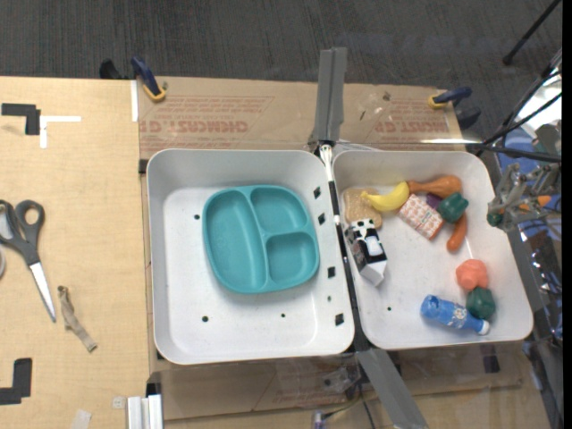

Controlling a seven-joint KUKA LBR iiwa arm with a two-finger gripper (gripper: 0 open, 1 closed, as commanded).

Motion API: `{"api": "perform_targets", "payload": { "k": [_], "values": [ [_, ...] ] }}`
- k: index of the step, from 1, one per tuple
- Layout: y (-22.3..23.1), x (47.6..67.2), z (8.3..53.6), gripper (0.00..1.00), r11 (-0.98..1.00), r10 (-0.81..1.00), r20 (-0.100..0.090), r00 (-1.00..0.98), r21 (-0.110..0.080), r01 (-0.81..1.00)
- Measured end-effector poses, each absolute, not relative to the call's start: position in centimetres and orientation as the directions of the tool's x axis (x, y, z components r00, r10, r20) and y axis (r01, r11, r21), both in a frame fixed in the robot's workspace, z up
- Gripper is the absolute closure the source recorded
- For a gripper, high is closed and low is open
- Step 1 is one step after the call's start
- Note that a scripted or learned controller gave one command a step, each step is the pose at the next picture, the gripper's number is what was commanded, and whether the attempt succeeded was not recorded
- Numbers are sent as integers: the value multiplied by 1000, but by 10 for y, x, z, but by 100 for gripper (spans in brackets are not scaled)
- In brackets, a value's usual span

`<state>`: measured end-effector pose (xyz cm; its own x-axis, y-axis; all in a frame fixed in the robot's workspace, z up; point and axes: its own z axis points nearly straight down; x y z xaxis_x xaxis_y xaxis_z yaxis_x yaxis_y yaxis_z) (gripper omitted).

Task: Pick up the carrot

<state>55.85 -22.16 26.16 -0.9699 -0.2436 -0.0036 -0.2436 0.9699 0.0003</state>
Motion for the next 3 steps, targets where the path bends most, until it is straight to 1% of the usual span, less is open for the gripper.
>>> {"api": "perform_targets", "payload": {
  "k": [1,2,3],
  "values": [
    [-150,630,201,100,879,-478,-4,-879,1,-478],
    [-115,642,171,100,871,-492,-2,-871,2,-492],
    [-56,660,230,100,890,-455,-5,-890,0,-455]
  ]
}}
